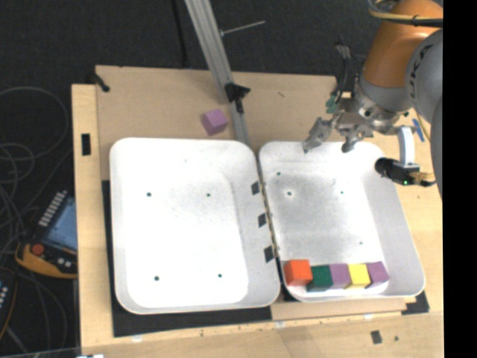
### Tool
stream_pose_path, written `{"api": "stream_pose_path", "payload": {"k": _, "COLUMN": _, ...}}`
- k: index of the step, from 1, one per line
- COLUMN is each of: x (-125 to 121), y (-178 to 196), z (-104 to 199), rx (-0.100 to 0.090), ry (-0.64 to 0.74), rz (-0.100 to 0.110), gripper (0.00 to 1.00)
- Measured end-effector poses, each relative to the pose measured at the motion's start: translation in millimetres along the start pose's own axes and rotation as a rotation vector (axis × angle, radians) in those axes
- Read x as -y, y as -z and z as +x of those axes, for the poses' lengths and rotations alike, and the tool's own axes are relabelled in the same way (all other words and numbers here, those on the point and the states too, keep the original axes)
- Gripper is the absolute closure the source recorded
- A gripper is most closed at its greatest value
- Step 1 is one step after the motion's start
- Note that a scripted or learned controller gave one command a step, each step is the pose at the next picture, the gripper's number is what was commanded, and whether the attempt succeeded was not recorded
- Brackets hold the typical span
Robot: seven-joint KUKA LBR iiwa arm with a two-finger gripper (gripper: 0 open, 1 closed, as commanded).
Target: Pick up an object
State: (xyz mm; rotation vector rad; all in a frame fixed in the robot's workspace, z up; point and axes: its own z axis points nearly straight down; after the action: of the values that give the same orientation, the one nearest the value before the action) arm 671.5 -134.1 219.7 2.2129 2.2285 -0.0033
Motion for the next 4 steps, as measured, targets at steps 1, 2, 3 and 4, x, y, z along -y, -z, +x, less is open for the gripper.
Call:
{"api": "stream_pose_path", "payload": {"k": 1, "x": 9, "y": -61, "z": 47, "rx": -0.003, "ry": -0.002, "rz": 0.003, "gripper": 0.00}}
{"api": "stream_pose_path", "payload": {"k": 2, "x": 70, "y": -125, "z": -10, "rx": -0.001, "ry": -0.013, "rz": 0.002, "gripper": 0.00}}
{"api": "stream_pose_path", "payload": {"k": 3, "x": 100, "y": -122, "z": -23, "rx": 0.000, "ry": -0.009, "rz": -0.002, "gripper": 0.00}}
{"api": "stream_pose_path", "payload": {"k": 4, "x": 174, "y": -122, "z": -9, "rx": -0.001, "ry": -0.009, "rz": -0.002, "gripper": 0.00}}
